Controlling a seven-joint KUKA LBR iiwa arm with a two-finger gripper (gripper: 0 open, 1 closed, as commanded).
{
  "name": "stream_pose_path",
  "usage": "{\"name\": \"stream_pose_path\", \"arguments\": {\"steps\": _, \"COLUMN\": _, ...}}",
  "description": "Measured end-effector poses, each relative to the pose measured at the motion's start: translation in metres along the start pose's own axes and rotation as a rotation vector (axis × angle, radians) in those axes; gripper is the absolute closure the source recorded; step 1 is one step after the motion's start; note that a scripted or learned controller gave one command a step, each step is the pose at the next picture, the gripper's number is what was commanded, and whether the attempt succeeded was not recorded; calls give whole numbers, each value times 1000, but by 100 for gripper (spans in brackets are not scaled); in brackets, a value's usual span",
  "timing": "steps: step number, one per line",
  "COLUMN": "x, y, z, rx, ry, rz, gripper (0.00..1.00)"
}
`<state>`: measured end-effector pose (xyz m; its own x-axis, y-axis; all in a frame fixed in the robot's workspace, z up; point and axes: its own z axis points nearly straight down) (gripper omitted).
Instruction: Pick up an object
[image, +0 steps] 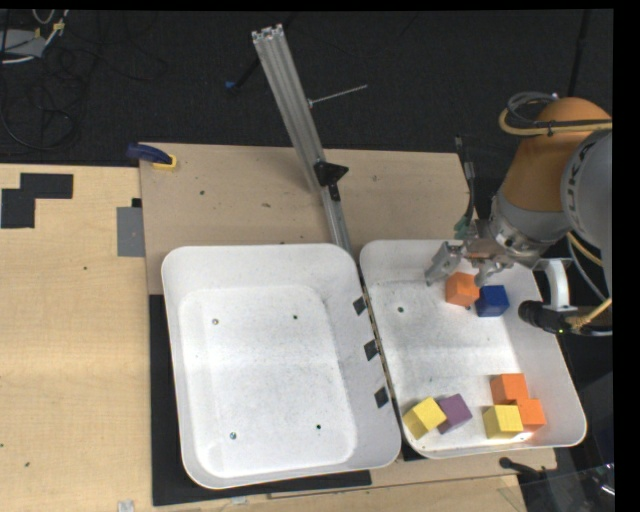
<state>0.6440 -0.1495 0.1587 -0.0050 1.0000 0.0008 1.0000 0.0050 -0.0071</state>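
My hand (470, 262) hangs low over the right bin (440, 340), spread open with nothing held, straddling the orange block (461, 290) beside the blue cube (492, 300), seemingly ready to close.

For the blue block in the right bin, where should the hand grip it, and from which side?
Blue block: come from straight above and pinch its near and far faces. The orange block sits close on its left, leaving little finger room there. The hand hovers just behind both.
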Motion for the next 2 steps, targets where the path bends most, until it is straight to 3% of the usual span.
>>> {"name": "stream_pose_path", "arguments": {"steps": 1, "x": -1, "y": 9, "z": 37, "rx": -24, "ry": -5, "rz": 4, "gripper": 0}}
{"name": "stream_pose_path", "arguments": {"steps": 2, "x": -2, "y": 11, "z": 39, "rx": -28, "ry": -7, "rz": 5, "gripper": 0}}
